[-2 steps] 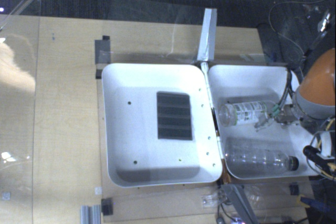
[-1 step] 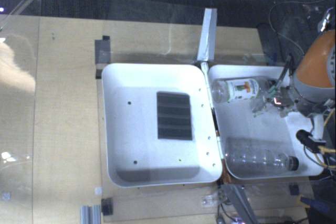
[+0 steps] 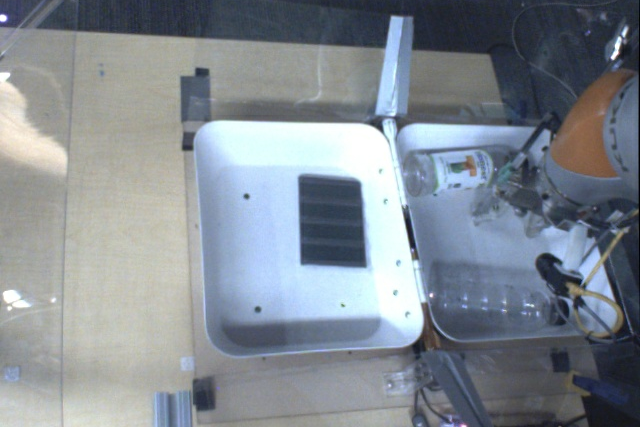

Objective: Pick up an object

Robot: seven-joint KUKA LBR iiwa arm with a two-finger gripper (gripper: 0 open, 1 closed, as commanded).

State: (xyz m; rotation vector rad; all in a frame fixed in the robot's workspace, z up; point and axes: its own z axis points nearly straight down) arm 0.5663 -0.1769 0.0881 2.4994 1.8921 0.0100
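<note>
One gripper (image 3: 508, 195) hangs low over the right bin (image 3: 455, 240), at about three o'clock in the view. It sits just beside the small bottle (image 3: 452, 170), near the bottle's wide end. I cannot tell how the gripper is set, because it is dark and blurry there. Nothing looks lifted.

The small bottle lies on its side at the top of the right bin, at about twelve o'clock in that bin. It has a white label with some green and red on it. Its cap end points at nine o'clock, close to the wall between the two bins. I think it lies flat because it rolled to rest there.

A second, bigger clear bottle (image 3: 490, 293) lies on its side along the bottom of the right bin, at six o'clock. It is hard to see because it is see-through.

The grey arm with its orange band (image 3: 592, 130) comes in from three o'clock.

The left bin (image 3: 230, 245) holds a flat dark ribbed pad (image 3: 332, 220) in its middle, with lots of bare white floor around it.

There is open floor between the two bottles, so the gripper has room there. The walls near the small bottle are close, so I think a grab there is tight.
</note>
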